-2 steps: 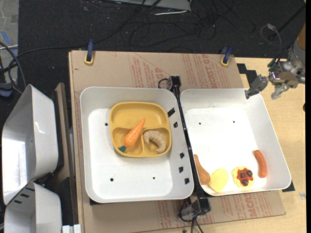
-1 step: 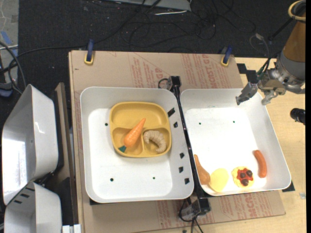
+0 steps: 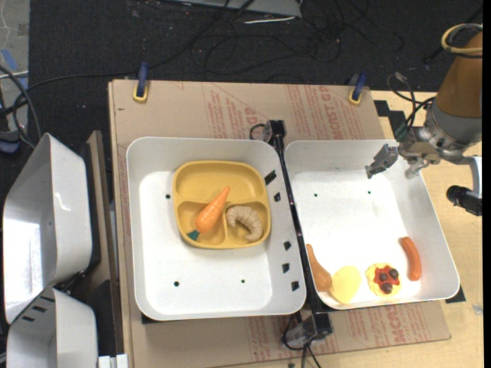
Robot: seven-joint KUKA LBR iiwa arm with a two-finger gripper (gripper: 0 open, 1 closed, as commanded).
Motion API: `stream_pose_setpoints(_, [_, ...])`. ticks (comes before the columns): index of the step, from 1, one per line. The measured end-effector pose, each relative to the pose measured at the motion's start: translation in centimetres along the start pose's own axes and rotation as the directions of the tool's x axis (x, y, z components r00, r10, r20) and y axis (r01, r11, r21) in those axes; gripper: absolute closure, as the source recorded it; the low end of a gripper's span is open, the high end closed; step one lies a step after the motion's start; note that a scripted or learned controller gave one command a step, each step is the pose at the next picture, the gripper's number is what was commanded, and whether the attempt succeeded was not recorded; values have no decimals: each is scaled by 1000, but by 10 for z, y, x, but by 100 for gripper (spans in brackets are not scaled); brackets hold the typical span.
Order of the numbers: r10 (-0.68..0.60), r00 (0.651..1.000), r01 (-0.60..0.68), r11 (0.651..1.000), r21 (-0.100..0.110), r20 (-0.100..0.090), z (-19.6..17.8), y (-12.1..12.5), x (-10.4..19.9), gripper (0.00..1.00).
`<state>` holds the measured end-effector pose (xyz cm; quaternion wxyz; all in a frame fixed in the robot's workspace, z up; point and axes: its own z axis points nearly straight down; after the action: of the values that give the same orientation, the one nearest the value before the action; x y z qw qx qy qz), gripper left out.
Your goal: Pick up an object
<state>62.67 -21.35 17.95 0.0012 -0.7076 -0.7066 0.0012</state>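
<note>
The left bin (image 3: 153, 282) holds a yellow plate (image 3: 221, 176) with three compartments, set toward its far side. On the plate a carrot (image 3: 212, 210) lies aslant, its thick end with a green stub in the near-left compartment and its tip reaching up over the divider toward the wide far compartment. Just right of the carrot, in the near-right compartment, lies a pale curled shrimp (image 3: 245, 221), apart from the carrot or barely touching it; I cannot tell which.

Right of the plate, past the black strip where the two bins meet, sits the right bin (image 3: 345, 198). Its things are gathered along its near edge, well right of the plate and nearer the camera. First comes a brown drumstick-like piece (image 3: 317, 268), leaning along the bin's left wall. Touching its lower end is a pale yellow round piece (image 3: 345, 283). Just right of that sits a small yellow tart with dark red berries (image 3: 383, 278). Farthest right lies an orange sausage (image 3: 412, 257), lengthwise, near the tart but apart from it.

The gripper (image 3: 399, 162) hangs over the right bin's far right corner, well away from all these things, fingers (image 3: 380, 162) spread wide with nothing between them. Above it the arm (image 3: 460, 90) shows its orange band.
</note>
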Motion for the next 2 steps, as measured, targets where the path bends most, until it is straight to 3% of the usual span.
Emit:
stream_pose_setpoints(1, [-4,1000,4,1000,-1,0,52,-1,11,0])
stream_pose_setpoints(2, [-5,1000,5,1000,-6,1,39,1,10,100])
